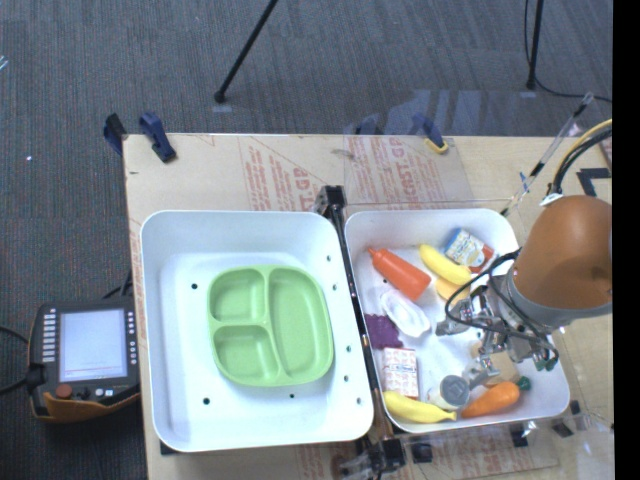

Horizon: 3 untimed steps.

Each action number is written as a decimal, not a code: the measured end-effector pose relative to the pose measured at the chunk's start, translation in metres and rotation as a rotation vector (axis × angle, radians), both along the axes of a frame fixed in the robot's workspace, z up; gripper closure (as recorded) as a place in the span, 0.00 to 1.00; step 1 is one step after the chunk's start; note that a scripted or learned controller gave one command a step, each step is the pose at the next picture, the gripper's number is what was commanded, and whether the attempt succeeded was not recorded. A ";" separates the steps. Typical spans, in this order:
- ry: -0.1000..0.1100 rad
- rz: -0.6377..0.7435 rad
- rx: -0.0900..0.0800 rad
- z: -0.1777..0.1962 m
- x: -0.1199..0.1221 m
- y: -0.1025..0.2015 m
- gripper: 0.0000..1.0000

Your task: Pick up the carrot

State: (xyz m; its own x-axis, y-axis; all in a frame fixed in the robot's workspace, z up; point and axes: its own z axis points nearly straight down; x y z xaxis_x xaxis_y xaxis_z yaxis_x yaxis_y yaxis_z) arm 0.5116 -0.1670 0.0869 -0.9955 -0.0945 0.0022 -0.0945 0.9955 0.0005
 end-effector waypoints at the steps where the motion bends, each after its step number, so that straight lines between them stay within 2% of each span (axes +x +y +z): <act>1: -0.004 -0.297 0.001 0.016 0.004 -0.042 0.00; 2: -0.021 -0.199 0.000 0.004 -0.029 -0.017 0.00; 3: -0.015 -0.195 0.002 0.013 -0.030 -0.016 1.00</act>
State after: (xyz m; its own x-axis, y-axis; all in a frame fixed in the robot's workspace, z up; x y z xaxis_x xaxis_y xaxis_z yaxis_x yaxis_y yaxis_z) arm 0.4819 -0.1831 0.0997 -0.9949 0.1002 -0.0128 0.1001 0.9950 0.0026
